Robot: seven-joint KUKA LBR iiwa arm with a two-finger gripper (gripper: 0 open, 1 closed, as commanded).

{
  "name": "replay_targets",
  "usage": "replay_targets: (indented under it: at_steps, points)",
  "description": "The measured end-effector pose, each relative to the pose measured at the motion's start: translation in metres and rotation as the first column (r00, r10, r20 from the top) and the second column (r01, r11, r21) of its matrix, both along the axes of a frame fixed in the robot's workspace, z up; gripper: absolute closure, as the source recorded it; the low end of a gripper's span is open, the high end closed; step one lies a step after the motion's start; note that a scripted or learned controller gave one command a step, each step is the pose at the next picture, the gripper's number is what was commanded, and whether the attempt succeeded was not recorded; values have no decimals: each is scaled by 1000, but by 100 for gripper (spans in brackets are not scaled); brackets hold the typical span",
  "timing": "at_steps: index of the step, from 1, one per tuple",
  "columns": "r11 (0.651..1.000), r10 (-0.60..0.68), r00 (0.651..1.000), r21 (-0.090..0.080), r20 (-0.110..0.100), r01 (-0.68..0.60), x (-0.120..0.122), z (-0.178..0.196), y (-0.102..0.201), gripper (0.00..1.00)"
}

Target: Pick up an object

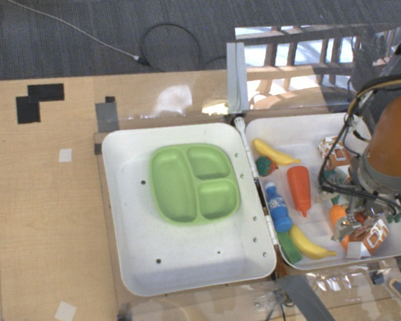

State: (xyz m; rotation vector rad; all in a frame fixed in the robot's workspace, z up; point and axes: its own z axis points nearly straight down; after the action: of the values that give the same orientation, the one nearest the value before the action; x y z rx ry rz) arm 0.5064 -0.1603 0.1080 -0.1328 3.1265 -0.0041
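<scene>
From the overhead camera, much of what I wanted lay under the arm (397,144): its grey body and orange band covered the 3 o'clock side of the right bin (304,125), and the frame edge cut the arm off there. The gripper (361,219) hung low at about 4 o'clock in that bin, tangled in black cables, and I could not tell how it was set or whether it had anything. Around it I made out an orange piece (336,214) just beside it and white-and-orange cartons (369,237) at 5 o'clock, partly hidden. Another carton (334,155) peeked out at 2 o'clock. Clear of the arm lay an orange carrot (300,188) at the bin's centre, a yellow banana (274,152) at 11 o'clock, a blue bottle (277,209) at 8 o'clock, and a second banana (309,244) at 6 o'clock. The left bin (141,269) held a green divided plate (193,182).
</scene>
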Motion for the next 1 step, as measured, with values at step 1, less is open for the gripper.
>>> replay_targets:
  at_steps: [1]
  points:
    - [1000, 30, 1000, -3, 6, -30, -9, -17, 26, 0]
